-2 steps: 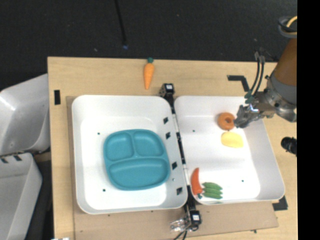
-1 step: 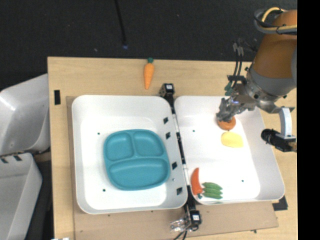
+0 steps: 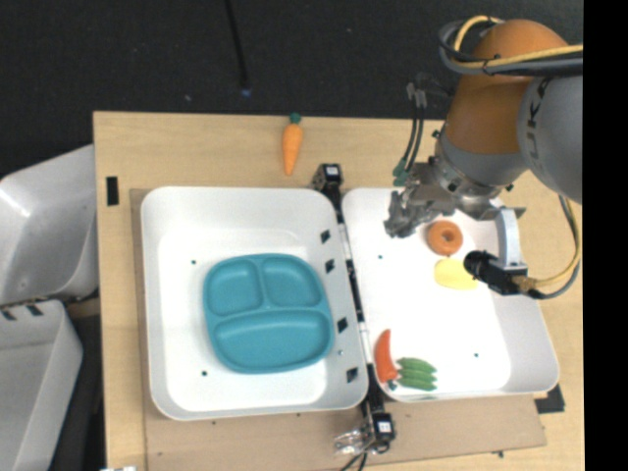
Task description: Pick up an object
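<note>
Bench (image 3: pixel 216 150): I see two white bins side by side on it, with a stray toy carrot (image 3: pixel 291 145) lying on the wood behind them, outside both.
Left bin (image 3: pixel 162 292): it holds a blue divided plate (image 3: pixel 265 312), well apart from where I am working.
Right bin (image 3: pixel 520 346): this is where my arm (image 3: pixel 496 86) reaches in, over the far end.
Gripper (image 3: pixel 402 219): it hangs low over the bin's far-left corner; from this angle I cannot tell whether it is parted or closed, and I see nothing in it.
Nearest pick: an orange ring-shaped piece (image 3: pixel 446 236), a small donut-like round, lies just beside the gripper on the side toward the arm's base.
Axis: the ring is round, so I judge approach angle matters little.
Next nearest: a yellow lemon-like piece (image 3: pixel 454 275), just past the ring toward the near side.
Farthest: a red chili (image 3: pixel 385 354) and green pod (image 3: pixel 414 372) against the near-left wall.
</note>
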### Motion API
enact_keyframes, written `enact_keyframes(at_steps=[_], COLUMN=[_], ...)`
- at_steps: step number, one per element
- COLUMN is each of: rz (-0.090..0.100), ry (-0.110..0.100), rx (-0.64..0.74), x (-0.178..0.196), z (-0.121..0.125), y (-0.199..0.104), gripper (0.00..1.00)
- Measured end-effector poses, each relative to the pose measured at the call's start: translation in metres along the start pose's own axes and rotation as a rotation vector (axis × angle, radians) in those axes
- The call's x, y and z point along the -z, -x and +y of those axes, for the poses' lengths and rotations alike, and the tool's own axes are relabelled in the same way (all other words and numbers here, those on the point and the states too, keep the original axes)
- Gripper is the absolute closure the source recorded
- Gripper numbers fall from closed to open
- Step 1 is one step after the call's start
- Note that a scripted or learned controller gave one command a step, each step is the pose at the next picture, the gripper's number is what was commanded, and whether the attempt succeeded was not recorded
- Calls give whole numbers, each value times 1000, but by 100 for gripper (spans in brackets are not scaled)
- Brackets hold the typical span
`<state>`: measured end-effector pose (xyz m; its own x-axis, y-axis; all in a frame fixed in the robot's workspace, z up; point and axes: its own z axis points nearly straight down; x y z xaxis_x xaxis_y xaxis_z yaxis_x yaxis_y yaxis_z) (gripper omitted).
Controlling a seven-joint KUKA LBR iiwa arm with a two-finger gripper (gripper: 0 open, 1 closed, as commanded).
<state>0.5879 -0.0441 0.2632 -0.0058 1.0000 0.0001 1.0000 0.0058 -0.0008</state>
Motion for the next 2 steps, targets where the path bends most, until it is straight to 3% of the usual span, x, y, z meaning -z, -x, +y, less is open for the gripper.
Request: enact_keyframes(at_steps=[1,2], rz=[0,1], ry=[1,2], rx=[1,1], x=[-14,-10], z=[18,21], y=[-52,-105], gripper=[100,100])
